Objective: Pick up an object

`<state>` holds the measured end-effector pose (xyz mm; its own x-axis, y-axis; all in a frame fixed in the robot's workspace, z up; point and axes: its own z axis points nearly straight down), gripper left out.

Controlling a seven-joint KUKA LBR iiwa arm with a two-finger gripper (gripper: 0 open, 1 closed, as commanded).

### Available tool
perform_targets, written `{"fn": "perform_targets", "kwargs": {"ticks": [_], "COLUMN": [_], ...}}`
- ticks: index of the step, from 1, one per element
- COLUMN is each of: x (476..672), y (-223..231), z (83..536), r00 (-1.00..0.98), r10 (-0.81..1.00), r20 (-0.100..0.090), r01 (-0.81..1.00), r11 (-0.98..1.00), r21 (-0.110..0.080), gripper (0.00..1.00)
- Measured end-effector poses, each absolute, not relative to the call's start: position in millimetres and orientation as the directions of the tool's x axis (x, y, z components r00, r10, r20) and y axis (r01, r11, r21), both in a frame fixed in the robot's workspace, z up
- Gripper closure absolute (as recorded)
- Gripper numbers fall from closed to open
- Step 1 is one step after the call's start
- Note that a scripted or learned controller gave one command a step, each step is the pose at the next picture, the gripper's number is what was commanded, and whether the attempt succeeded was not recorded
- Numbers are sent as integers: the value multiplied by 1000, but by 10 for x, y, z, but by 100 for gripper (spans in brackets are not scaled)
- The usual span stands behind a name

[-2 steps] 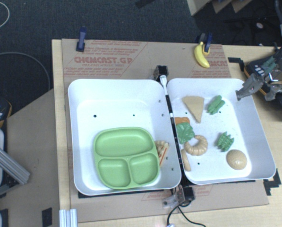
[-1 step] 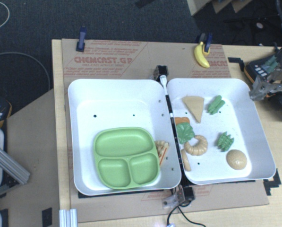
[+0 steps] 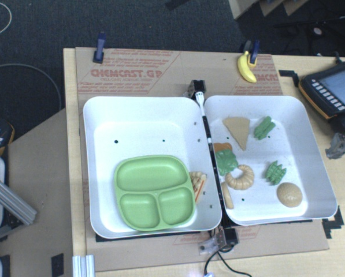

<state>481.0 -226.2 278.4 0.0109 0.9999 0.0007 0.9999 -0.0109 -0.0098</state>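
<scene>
A: Nearest stuff first?

B: Left bin [image 3: 100, 172], front: green tray [image 3: 152, 192], three sections, lying flat. Tan sticks [image 3: 198, 183] touch its right edge. The tray's stiff and wide w/ a thin rim, so prob. a poor pick.

A: Right bin?

B: Right bin [image 3: 312, 133], front right: tan round bun [image 3: 289, 194], well apart from the walls. Left of it a tan ring [image 3: 240, 176], and a green leafy bit [image 3: 275, 172] just behind the bun. Another green piece [image 3: 225, 160] touches the ring's back left, w/ an orange slab [image 3: 221, 148] behind that, near the divider.

A: Best target?

B: The bun, I'd say. It looks like light plastic, smooth, maybe slick. Take it across the middle from straight above, else it may squirt out. The ring's ok too: pinch one side of the loop.

A: Farther back?

B: Tan wedge [image 3: 237, 130], flat and hard to get under. Green chunk [image 3: 264, 127] beside it, bumpy, grips easier.

A: Pincer?

B: A grey part [image 3: 336, 145] at the right, just outside the right bin, is prob. the gripper. Can't tell if it's apart or together. Nothing seen in it.

A: Beyond the bins?

B: A banana [image 3: 247, 68] on the board, by a clamp.
</scene>
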Motion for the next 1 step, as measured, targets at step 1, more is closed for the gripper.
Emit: {"fn": "perform_targets", "kwargs": {"ticks": [1], "x": [5399], "y": [-1807], "z": [2201], "r00": [-6], "r10": [1000], "r20": [3], "r01": [1000], "r11": [6], "r21": [-4], "gripper": [100]}}
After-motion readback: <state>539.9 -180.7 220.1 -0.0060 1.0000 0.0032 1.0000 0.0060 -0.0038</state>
